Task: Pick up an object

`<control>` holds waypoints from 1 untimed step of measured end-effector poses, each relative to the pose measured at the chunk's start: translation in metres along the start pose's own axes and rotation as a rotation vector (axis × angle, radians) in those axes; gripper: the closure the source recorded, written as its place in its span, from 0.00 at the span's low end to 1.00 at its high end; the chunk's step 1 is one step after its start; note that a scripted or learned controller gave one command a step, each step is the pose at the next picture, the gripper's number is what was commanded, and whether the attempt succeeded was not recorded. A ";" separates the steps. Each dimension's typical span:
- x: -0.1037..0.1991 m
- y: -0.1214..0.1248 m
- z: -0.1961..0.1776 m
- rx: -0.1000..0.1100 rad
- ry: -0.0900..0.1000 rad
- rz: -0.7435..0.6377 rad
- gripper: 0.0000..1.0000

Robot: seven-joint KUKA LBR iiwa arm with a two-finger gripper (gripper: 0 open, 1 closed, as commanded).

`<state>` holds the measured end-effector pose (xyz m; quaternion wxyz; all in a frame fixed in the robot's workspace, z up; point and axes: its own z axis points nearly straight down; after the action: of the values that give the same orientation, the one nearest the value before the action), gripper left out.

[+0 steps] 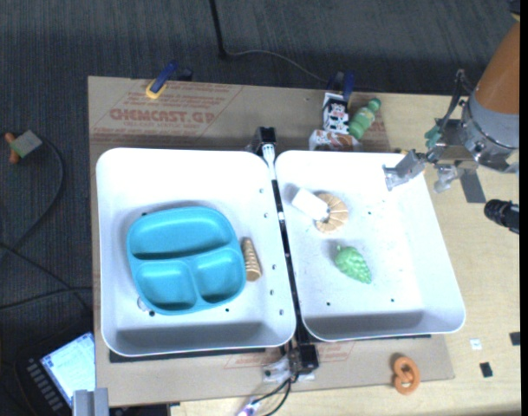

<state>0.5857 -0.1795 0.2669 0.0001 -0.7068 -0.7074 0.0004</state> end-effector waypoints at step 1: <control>-0.035 -0.009 0.165 0.007 0.013 -0.004 0.00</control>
<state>0.5766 -0.2148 0.1021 0.0073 -0.7053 -0.7089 -0.0019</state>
